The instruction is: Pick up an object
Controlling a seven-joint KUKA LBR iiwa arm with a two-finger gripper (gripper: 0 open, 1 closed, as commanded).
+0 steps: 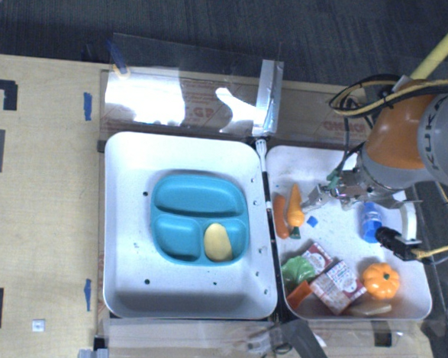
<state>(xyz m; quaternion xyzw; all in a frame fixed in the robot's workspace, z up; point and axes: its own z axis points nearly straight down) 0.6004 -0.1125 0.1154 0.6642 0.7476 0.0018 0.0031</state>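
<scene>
over rt bin (422, 303), fingers (320, 193) hover nr carrot (281, 215).

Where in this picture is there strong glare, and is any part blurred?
Camera view: strong glare on the clear sheet behind the left bin; the gripper above the right bin looks soft; the blue tray and yellow piece are sharp.

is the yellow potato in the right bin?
No. The yellow potato sits in a lower compartment of the blue divided tray in the left bin.
</scene>
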